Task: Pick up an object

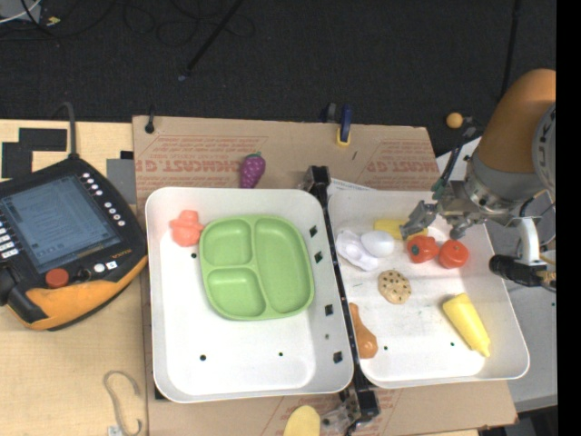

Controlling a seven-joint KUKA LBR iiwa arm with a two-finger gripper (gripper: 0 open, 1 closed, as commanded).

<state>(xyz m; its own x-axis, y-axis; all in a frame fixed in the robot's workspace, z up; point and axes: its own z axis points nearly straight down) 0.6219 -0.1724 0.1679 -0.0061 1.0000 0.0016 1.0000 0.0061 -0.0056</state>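
The grey arm reaches in over the right-hand shallow white plastic bin (508,357), and its two-finger gripper (438,222) hangs just above a small red round tomato-like toy (421,248). The fingers are spread apart with nothing between them, one prong showing to the left of the tomato toy and another toward a second red round toy (453,254) that sits just beside the first.

The main risk, as I judge it, is crowding. The two red toys lie almost touching, so a descending finger could land on top of one instead of sliding past it, or could knock it rolling away. Round, smooth plastic also tends to squirt out of a closing pinch. Just left of the tomato toy sits a small yellow block (388,228), partly hidden, and a white egg-shaped toy (377,242) resting on a pale crumpled piece; either could be nudged. Nearer the camera than the tomato toy lie a speckled brown cookie toy (394,286), a yellow cone-shaped corn-like toy (467,323) and an orange-brown drumstick-like toy (362,334) against the bin's left wall.

The left-hand white bin (236,371), well left of the tomato toy, carries a light green three-compartment plastic tray (256,268) and a pink toy (185,228). Both bins rest on brown cardboard over a wooden bench; a purple grape-like toy (252,169) lies on the cardboard, a black-and-orange control pendant (64,234) sits far left, and dark flooring with cables runs behind.
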